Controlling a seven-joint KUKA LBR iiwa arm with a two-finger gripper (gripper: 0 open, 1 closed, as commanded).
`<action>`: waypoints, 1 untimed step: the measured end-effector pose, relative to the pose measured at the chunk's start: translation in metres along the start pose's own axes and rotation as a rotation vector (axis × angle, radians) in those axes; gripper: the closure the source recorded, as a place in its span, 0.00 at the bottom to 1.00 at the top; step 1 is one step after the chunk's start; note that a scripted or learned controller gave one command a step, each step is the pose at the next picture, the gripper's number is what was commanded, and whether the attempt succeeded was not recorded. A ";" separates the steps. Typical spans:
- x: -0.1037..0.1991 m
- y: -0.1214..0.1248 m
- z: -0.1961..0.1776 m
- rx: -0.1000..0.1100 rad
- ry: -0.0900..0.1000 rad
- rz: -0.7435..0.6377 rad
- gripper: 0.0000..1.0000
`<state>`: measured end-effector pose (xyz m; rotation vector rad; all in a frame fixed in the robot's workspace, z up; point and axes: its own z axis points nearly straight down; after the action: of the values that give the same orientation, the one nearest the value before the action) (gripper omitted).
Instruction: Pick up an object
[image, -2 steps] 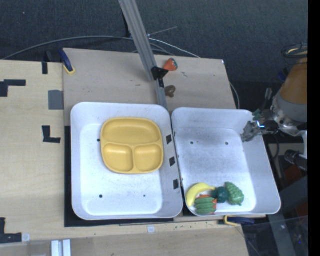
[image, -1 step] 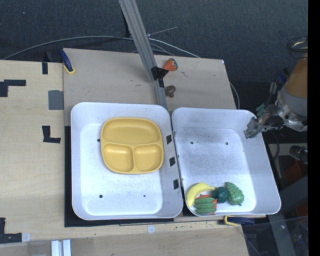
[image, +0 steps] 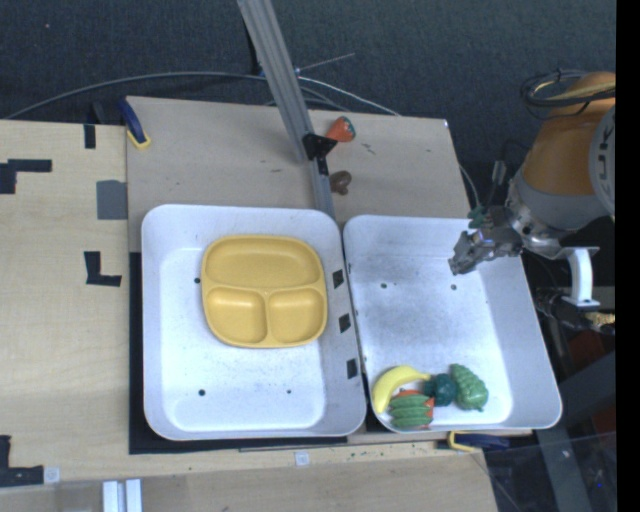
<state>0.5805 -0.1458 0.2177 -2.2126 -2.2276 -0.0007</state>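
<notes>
Right white bin (image: 520, 330): curved yellow banana (image: 392, 384); tool (image: 462, 262) above, grip state unclear.

Toys (image: 430, 392) crowd right bin's (image: 520, 300) corner

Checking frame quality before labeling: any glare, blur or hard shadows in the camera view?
Camera view: light is even and diffuse, with soft shadows only along the bin walls; no strong glare on the yellow tray or right bin. The gripper looks soft and dark, detail hard to read. The small toys, banana and green pieces, are low-resolution and blend together.
</notes>
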 end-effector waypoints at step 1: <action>0.053 0.014 0.007 0.000 0.000 -0.001 1.00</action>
<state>0.5946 -0.0924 0.2113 -2.2122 -2.2283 -0.0005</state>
